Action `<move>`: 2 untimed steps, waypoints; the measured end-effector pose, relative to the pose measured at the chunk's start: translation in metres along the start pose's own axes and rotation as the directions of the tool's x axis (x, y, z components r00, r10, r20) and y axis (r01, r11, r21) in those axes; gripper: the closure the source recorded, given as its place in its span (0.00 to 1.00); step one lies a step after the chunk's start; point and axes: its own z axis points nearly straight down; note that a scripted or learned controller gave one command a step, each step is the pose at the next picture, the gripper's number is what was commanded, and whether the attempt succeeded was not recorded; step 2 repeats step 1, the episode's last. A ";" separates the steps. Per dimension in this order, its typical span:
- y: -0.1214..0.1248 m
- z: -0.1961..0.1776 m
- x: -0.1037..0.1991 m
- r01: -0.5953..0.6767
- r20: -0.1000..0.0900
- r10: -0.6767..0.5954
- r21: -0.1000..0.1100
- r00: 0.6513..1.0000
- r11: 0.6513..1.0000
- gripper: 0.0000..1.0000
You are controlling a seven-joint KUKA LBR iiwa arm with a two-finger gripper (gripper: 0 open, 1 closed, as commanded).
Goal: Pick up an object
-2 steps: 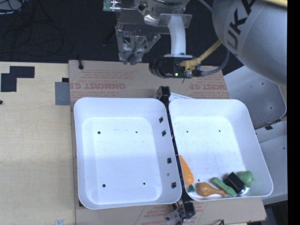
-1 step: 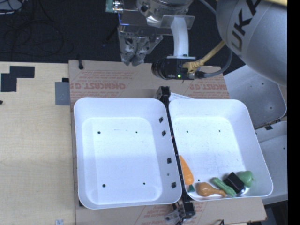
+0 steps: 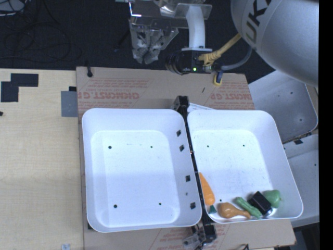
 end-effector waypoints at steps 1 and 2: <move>-0.005 0.000 -0.001 0.001 0.000 -0.001 0.002 1.000 1.000 1.00; -0.005 0.000 -0.001 0.001 0.000 -0.001 0.002 1.000 1.000 1.00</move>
